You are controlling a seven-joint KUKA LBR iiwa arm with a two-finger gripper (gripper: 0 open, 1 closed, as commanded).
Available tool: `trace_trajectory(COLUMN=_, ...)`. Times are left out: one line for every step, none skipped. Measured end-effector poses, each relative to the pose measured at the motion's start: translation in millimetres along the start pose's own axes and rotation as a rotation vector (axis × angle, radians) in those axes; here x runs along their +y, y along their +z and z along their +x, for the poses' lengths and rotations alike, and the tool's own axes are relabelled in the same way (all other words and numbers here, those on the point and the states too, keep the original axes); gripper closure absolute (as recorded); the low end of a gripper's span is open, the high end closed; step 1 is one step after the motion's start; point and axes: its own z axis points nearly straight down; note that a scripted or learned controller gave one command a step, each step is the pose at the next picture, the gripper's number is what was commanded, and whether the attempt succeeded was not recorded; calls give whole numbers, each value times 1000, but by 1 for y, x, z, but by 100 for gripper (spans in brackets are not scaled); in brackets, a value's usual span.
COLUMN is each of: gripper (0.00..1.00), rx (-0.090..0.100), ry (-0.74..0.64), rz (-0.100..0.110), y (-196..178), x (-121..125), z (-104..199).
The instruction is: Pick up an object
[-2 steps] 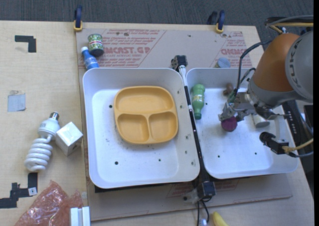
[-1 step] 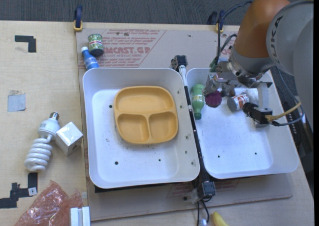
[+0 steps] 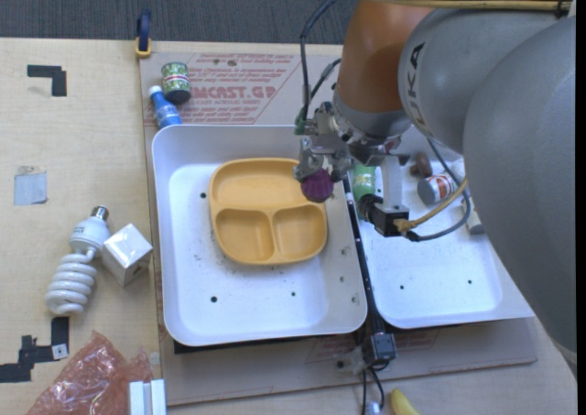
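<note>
Hanging directly beneath the tool (image 3: 316,169), a small purple object (image 3: 318,187) is seen clenched between its fingers, over the right rim of the yellow divided tray (image 3: 265,212). The tray is set in the left white bin (image 3: 183,303), beside the right bin (image 3: 439,294).

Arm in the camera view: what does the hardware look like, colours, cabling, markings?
Grey KUKA iiwa arm with smooth rounded links, dark lettering partly visible on the shell, and an orange band above the wrist. Black cables loop along the band, and a yellow cable curves below. The end effector is a small cluster of dark and metallic parts.
</note>
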Motion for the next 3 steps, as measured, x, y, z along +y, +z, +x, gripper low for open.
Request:
trace_trajectory(gripper=100, rx=0, ry=-1, rz=0, y=-53, x=-36, z=30)
trace_trajectory(gripper=100, rx=-1, ry=-1, rz=1, y=-101, x=-14, z=80)
trace_trajectory(gripper=100, rx=-1, ry=-1, rz=1, y=-75, x=35, z=135)
